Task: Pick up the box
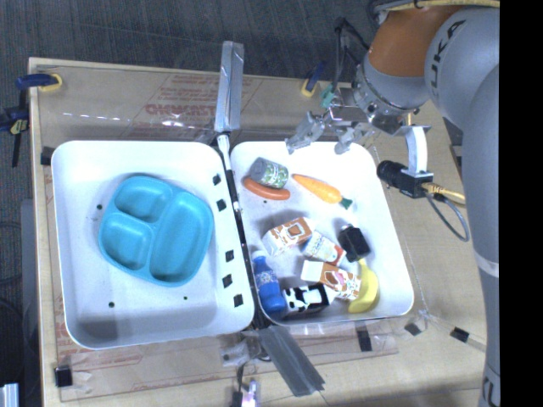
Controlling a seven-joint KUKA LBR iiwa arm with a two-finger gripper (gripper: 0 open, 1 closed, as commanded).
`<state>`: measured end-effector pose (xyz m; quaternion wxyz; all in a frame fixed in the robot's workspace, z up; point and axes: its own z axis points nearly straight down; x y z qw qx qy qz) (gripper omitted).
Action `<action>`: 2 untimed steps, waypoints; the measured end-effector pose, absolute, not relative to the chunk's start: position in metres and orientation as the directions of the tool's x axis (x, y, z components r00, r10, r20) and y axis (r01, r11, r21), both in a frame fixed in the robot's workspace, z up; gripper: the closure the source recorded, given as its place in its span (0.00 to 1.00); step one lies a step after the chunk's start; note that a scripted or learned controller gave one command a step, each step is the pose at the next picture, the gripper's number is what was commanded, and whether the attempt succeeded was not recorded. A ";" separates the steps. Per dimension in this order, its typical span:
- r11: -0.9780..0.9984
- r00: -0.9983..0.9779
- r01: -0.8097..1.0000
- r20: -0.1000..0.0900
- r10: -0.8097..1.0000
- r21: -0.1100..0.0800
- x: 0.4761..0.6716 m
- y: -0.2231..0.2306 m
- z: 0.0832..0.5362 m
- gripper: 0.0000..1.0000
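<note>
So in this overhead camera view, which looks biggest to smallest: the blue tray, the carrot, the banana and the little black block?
1. Blue divided tray, by far the largest.
2. Carrot and banana: too alike in length to rank.
3. Black block, the smallest.

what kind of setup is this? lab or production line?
Most likely a robot manipulation lab bench, not a production line. The gripper hangs over two shallow white bins: the right bin holds toy groceries such as a carrot and a banana, the left bin a blue divided plate.
</note>
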<state>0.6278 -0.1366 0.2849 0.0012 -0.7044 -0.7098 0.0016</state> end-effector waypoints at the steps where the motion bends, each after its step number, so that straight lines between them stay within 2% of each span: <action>1: -0.015 0.015 1.000 0.000 1.000 -0.005 0.657 -0.130 0.183 0.00; 2: 0.064 -0.064 0.998 -0.003 0.998 0.002 0.658 -0.119 0.105 0.00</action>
